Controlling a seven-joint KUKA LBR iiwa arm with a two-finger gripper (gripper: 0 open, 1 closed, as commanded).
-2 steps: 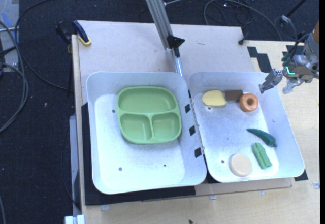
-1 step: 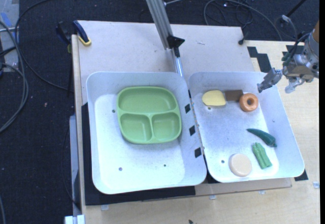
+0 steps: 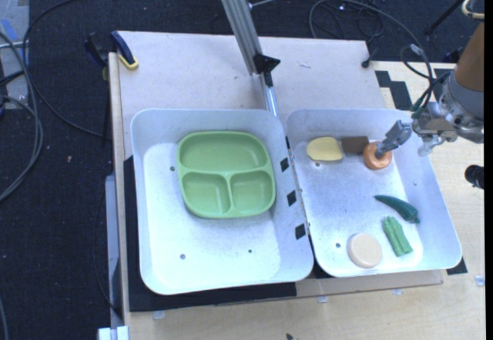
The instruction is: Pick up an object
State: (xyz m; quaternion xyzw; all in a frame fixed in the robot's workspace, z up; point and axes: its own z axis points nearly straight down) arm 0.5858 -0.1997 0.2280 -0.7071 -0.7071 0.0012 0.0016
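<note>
The right bin (image 3: 431,176) holds several small items: a yellow lump (image 3: 324,149), a brown block (image 3: 354,146), an orange round piece (image 3: 377,158), a dark teal curved piece (image 3: 398,207), a green ridged piece (image 3: 397,237) and a cream disc (image 3: 364,250). My gripper (image 3: 410,140) hangs over the bin's upper right part, just right of the orange piece. It is open, its fingers spread, with nothing between them. One fingertip (image 3: 396,136) sits close above the orange piece's right edge.
In the left bin (image 3: 154,254) lies a light green divided plate (image 3: 227,174). A slanted metal pole (image 3: 240,15) rises from the bench behind the bins. Cables cover the dark floor around the bench.
</note>
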